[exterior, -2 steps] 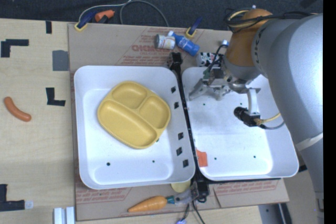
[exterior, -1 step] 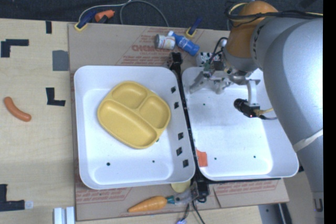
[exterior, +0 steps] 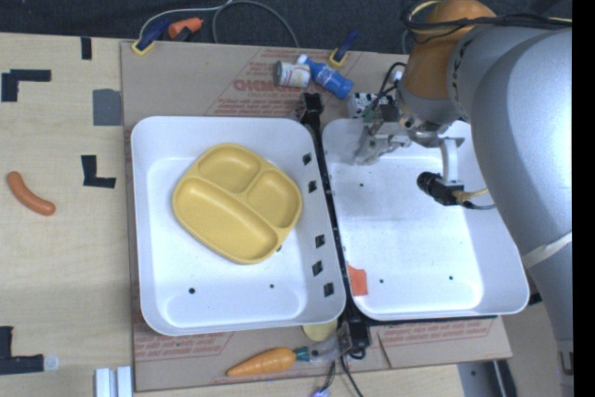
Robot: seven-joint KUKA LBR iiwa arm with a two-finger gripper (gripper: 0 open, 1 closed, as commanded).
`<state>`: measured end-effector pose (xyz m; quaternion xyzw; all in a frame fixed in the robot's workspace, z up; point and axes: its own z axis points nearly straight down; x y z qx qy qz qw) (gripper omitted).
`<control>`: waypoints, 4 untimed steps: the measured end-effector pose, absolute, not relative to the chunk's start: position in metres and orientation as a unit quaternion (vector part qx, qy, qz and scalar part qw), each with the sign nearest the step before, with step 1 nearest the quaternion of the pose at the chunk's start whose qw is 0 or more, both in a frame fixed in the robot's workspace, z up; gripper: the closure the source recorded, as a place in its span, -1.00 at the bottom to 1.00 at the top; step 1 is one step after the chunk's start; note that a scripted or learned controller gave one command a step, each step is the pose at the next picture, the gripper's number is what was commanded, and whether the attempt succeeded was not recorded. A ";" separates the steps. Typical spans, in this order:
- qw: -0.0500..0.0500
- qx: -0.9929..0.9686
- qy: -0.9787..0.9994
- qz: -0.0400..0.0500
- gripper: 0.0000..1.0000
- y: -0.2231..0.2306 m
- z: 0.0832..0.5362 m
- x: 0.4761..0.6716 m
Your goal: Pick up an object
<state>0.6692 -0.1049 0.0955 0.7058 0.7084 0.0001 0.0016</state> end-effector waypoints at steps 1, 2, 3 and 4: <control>0.002 0.706 0.708 0.000 -1.00 -0.105 0.095 0.669; 0.000 0.707 0.707 -0.001 -1.00 -0.101 0.098 0.668; 0.000 0.707 0.707 -0.002 -1.00 -0.097 0.095 0.662; 0.000 0.707 0.708 -0.003 -1.00 -0.096 0.085 0.668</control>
